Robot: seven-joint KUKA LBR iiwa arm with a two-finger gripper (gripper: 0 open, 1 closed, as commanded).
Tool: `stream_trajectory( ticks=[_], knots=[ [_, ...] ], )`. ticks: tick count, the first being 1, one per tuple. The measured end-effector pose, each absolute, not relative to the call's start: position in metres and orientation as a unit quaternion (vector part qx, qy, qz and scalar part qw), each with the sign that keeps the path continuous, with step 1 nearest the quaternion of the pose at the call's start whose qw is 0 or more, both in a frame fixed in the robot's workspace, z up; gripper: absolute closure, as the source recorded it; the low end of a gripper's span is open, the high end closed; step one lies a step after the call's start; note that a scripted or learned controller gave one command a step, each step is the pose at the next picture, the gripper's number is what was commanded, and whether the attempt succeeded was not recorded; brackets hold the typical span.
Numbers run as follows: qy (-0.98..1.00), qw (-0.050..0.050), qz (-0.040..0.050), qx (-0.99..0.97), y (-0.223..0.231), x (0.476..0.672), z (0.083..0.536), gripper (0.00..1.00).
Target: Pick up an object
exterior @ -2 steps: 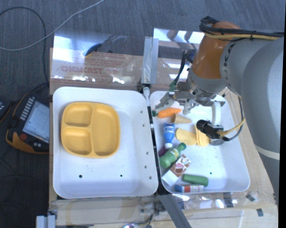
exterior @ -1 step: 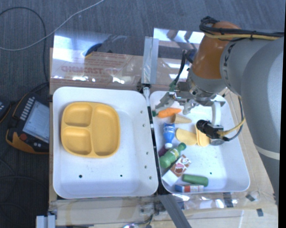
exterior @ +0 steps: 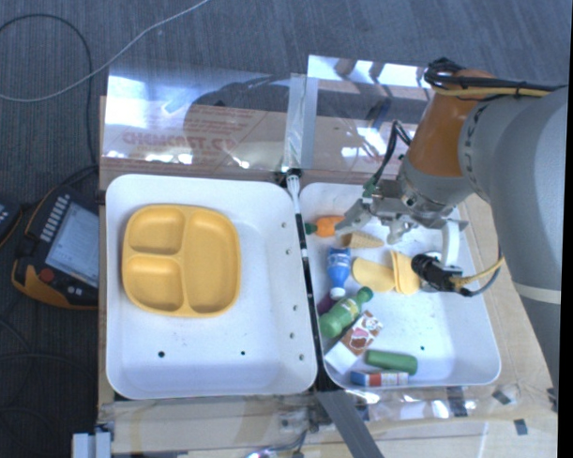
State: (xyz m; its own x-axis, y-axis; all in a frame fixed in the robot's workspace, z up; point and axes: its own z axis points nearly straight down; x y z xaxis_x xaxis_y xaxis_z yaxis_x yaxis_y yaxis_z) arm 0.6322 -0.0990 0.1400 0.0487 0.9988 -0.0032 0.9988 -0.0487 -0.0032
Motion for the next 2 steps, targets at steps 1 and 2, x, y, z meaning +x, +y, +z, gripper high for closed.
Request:
stream_trajectory(
  ticks=[1,2],
  knots=[
    [-0.719,-0.006,-0.0046,-0.695,-0.1032,0.6001,0.0912,0.00],
    [-0.719,-0.007,-0.0066,-0.694,-0.1020,0.6015,0.1011,1.00]
  ],
)
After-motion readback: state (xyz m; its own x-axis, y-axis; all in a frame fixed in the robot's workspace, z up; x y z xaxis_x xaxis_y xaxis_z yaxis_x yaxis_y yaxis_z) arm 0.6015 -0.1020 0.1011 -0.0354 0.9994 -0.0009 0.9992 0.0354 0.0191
